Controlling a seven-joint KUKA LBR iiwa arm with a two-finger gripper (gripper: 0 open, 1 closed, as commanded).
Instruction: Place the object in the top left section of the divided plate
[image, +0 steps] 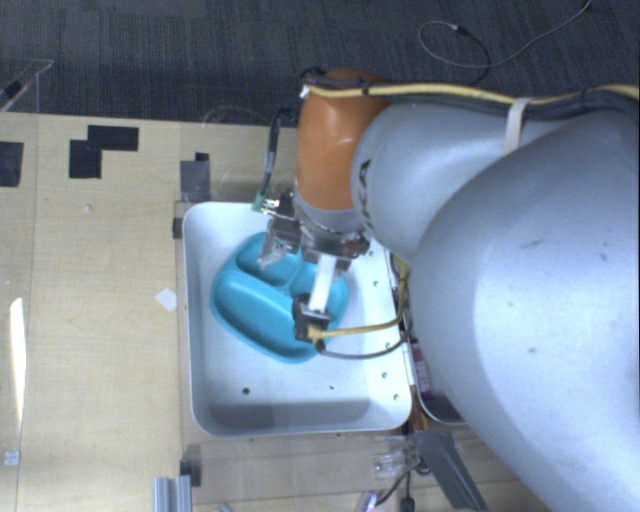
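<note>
A blue divided plate (248, 308) lies in the left white bin (200, 340), tilted toward the bin's upper middle. My gripper (272, 252) hangs under the orange wrist band, over the plate's upper edge, near its top sections. The wrist and its bracket cover the plate's right half, so the dividers and whatever lies there are hidden.
The grey arm fills the right side of the view and covers the second bin. The bin's lower floor (290, 400) shows bare white. A small grey post (195, 180) stands at the bin's top left corner. Black marks (100, 148) lie on the bench at left.
</note>
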